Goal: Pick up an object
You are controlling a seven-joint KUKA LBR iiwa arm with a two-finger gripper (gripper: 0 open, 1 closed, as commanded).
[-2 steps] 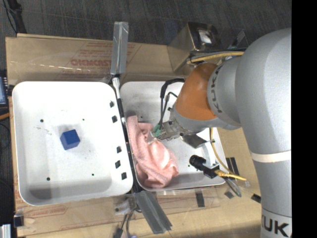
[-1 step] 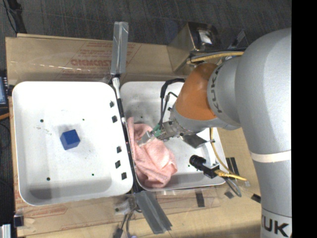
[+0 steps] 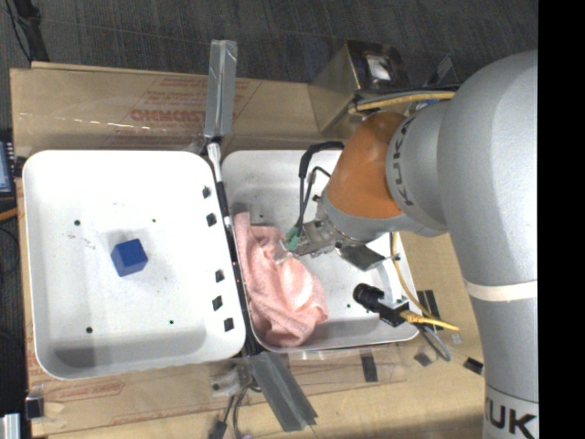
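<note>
A pink cloth [image 3: 279, 286] lies crumpled along the left wall of the right bin [image 3: 265, 176]. My gripper [image 3: 294, 245] hangs low over the cloth's upper right part, at the end of the grey arm with the orange band. A small green thing [image 3: 292, 237] shows right at the gripper's tip; whether it is held is unclear. A blue cube [image 3: 129, 256] sits alone in the middle of the left bin [image 3: 55, 181], far from the gripper.
The two white bins share a divider with black clips [image 3: 219, 245] between them. The arm's large body covers the right bin's right side. Brown cardboard [image 3: 110, 108] lies behind the bins.
</note>
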